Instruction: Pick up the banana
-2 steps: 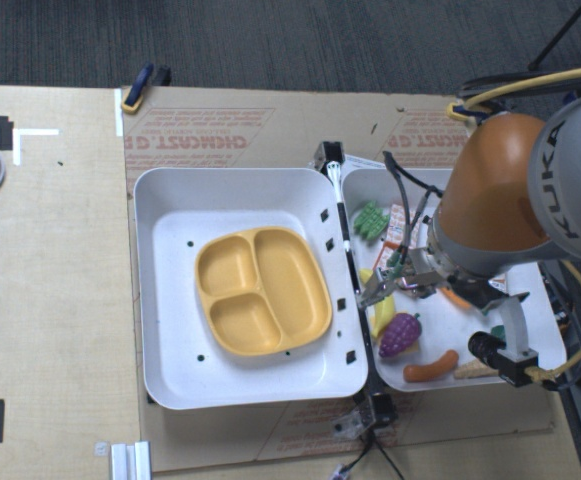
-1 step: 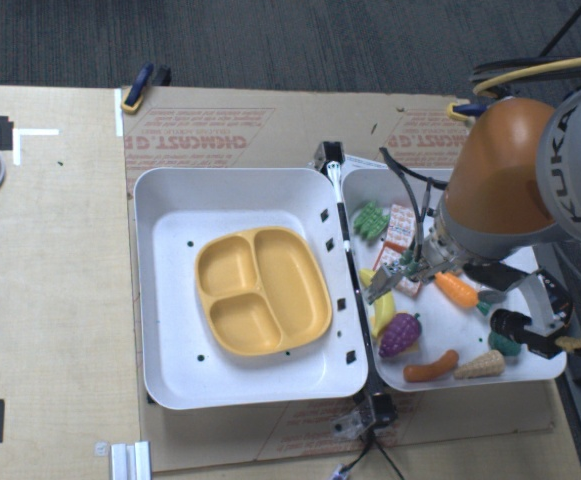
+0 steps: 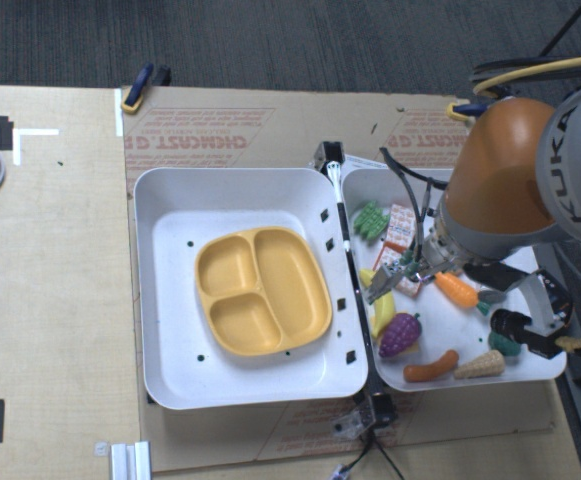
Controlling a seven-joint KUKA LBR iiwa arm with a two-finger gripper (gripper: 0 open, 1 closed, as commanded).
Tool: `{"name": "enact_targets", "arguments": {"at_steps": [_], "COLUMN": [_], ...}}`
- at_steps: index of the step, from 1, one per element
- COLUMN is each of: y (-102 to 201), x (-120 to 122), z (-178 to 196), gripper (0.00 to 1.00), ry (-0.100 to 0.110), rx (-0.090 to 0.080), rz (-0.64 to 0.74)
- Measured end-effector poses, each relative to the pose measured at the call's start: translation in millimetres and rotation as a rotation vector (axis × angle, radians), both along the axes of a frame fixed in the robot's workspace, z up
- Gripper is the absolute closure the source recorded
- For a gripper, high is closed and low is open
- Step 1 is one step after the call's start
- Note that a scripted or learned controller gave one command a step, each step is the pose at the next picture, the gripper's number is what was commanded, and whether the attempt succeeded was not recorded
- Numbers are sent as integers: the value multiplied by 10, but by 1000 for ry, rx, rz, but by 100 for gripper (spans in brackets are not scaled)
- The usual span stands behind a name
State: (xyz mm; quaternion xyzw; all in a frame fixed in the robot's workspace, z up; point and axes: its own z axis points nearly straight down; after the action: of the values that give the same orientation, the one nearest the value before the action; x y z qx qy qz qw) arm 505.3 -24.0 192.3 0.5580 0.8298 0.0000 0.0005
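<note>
The yellow banana (image 3: 382,314) lies at the left side of the right bin (image 3: 540,368), close to the wall between the two bins. My gripper (image 3: 388,278) hangs low over the banana's upper end, and its body hides that end. Purple grapes (image 3: 400,335) touch the banana on its lower right side. The arm's orange band (image 3: 500,168) stands over the bin's upper right part and hides what is beneath it.
The right bin also holds a green toy (image 3: 370,220), a red and white box (image 3: 400,226), an orange carrot (image 3: 457,290), a sausage (image 3: 430,368) and a cone (image 3: 480,365). In the left bin (image 3: 160,268) sits a yellow divided plate (image 3: 262,290).
</note>
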Motion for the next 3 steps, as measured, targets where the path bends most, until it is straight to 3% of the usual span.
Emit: {"name": "enact_targets", "arguments": {"at_steps": [1,2,3], "y": [260,266,421], "x": [-34,305,155], "z": [0,0,1], "gripper": [0,0,0], "ry": [0,-1,0], "rx": [0,-1,0], "rz": [113,577,694]}}
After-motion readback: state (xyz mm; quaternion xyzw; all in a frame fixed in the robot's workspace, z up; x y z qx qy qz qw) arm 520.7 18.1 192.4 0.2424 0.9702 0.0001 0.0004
